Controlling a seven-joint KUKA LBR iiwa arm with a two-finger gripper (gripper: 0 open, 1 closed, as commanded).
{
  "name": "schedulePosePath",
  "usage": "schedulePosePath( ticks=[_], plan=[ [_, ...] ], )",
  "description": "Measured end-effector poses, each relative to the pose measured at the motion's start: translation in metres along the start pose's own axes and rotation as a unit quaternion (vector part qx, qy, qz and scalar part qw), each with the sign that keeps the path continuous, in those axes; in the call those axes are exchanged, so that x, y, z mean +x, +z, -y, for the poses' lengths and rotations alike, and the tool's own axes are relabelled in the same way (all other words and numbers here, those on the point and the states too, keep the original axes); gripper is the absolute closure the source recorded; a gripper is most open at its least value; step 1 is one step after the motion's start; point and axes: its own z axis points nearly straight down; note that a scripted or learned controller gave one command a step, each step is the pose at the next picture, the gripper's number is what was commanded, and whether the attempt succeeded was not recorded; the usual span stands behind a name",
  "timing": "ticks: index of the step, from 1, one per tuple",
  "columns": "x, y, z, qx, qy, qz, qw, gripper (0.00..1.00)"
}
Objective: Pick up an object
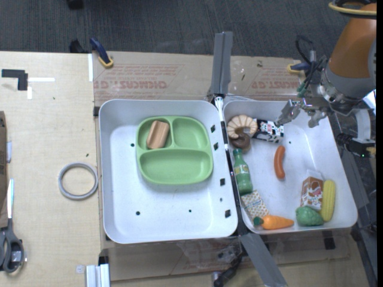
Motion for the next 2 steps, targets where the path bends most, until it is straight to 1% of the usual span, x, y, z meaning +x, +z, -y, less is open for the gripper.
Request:
schedulePosePath(
  ticks=[1, 2],
  plan=[
    [0.009, 0.098, 0.035, 0.000, -0.079, 0.000, 0.9968, 0.00],
    [-0.006, 0.114, 0.042, 0.000, -0.117, 0.000, 0.9932, 0.00]
  ],
)
